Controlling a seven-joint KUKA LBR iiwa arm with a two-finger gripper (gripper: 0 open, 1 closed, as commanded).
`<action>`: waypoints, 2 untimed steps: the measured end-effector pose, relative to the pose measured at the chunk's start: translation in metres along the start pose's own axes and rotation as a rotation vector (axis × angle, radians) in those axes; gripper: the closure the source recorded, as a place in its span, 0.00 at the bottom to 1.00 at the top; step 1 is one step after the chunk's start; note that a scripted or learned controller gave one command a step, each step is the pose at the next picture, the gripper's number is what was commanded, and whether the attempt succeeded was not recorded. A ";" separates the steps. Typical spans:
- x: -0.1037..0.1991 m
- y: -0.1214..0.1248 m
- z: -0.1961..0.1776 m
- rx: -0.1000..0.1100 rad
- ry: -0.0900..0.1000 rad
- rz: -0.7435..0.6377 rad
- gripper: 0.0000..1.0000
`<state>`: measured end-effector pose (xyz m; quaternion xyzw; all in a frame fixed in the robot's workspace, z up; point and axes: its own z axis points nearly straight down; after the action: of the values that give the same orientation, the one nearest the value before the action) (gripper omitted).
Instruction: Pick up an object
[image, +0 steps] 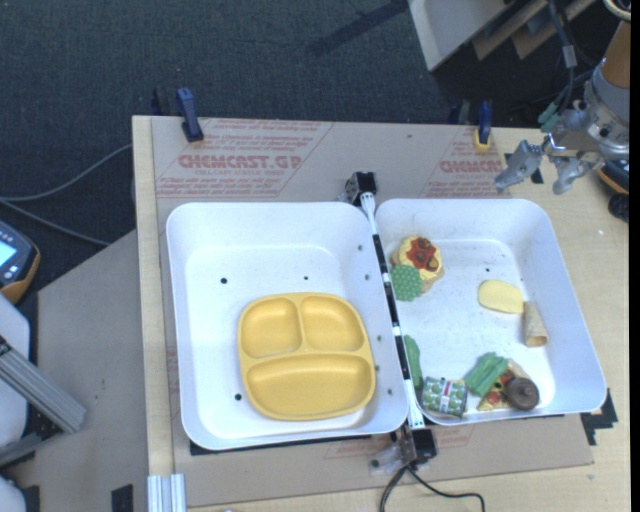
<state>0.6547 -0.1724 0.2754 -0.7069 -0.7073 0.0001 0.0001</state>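
- Left bin (200, 330): just a yellow divided plate (305, 355), lower middle of the frame. Wide and flat, so probably a lousy target, fingers would likely skid off the rim.
- Right bin (560, 300): the small stuff. Pizza-looking toy (420, 258) touching a green piece (407, 285) near the divider, so a grab could knock one away. Pale yellow chunk (500, 296) sits on its own, easiest pick imo.
- Lower right corner pile (485, 385) is crowded against the wall, so a jam or double grab seems likely.
- Pincer (545, 165) at upper right, over the worktop beyond the bin, fingers spread, holding nothing.
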 end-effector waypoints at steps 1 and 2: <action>0.081 0.011 0.113 0.009 0.004 -0.007 0.00; 0.134 0.013 0.089 -0.003 0.002 -0.006 0.00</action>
<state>0.6673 -0.0379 0.1861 -0.7048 -0.7094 -0.0015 -0.0003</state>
